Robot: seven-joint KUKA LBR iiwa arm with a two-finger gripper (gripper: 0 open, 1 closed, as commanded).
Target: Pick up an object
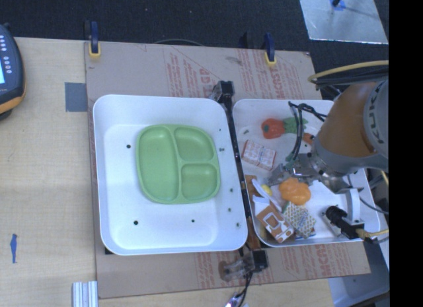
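Below the slanted overhead camera I see a tan bench with a sheet of cardboard on it, and two shallow white bins side by side on the cardboard.

The left bin holds one thing: a pale green plate with three compartments, lying flat near the bin's middle.

The right bin is crowded. Toward its far side lies a red toy fruit with a green top. Nearer the middle, close to the bin's left wall, is a pale pink packet. At the near side sit a small brown box and, touching it on its right, a checkered packet.

The grey arm with its orange band reaches in from the right and hangs over the right bin, covering much of that bin's right half. Its gripper sits low over the middle of the bin.

The orange round object lies in the right bin just on the near side of the gripper, between it and the checkered packet. From this angle I cannot tell whether the gripper is spread or pressed together, nor whether it touches the orange round object.
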